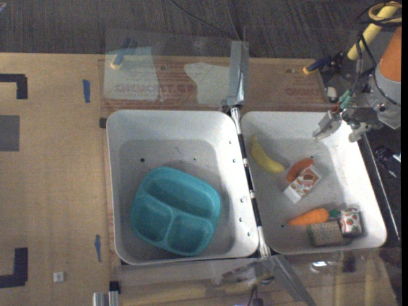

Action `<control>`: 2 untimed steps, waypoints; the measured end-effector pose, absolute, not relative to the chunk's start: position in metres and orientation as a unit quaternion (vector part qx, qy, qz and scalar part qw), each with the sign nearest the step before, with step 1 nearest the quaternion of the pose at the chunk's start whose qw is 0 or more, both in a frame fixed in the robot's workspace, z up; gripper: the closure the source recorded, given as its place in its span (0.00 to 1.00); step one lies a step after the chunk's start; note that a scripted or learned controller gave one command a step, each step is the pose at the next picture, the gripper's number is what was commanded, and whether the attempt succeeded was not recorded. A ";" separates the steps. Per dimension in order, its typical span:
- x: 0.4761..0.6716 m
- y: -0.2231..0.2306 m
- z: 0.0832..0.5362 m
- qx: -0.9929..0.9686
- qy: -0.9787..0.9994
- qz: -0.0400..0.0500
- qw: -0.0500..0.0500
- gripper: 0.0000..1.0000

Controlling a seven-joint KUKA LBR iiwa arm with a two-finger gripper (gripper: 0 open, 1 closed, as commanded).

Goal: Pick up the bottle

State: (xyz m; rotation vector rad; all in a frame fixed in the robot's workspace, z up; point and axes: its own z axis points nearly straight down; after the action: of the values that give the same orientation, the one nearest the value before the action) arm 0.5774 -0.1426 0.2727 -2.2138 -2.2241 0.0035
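A brown cardboard-covered bench (51,190) bears two shallow white bins; the landmark is the metal divider strip (245,177) between them. Left of it, the left bin (121,132) holds one teal three-compartment plastic tray (175,210). Right of it, the right bin (373,225) holds one yellow banana (264,157), two orange carrots (299,168) (308,218), and two small cartons (302,183) (350,222); their print is unreadable. No bottle can be told. The gripper (341,125) hangs over the right bin's far corner, fingers apart, holding nothing.
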 end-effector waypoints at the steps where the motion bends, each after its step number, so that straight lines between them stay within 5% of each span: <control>1: 0.577 -0.144 0.282 -0.706 -0.708 0.001 0.002 1.00; 2: 0.600 -0.208 0.397 -0.716 -0.698 0.000 -0.001 1.00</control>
State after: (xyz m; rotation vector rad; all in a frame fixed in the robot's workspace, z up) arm 0.5995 -0.2076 0.3973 -2.2508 -2.1940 0.0012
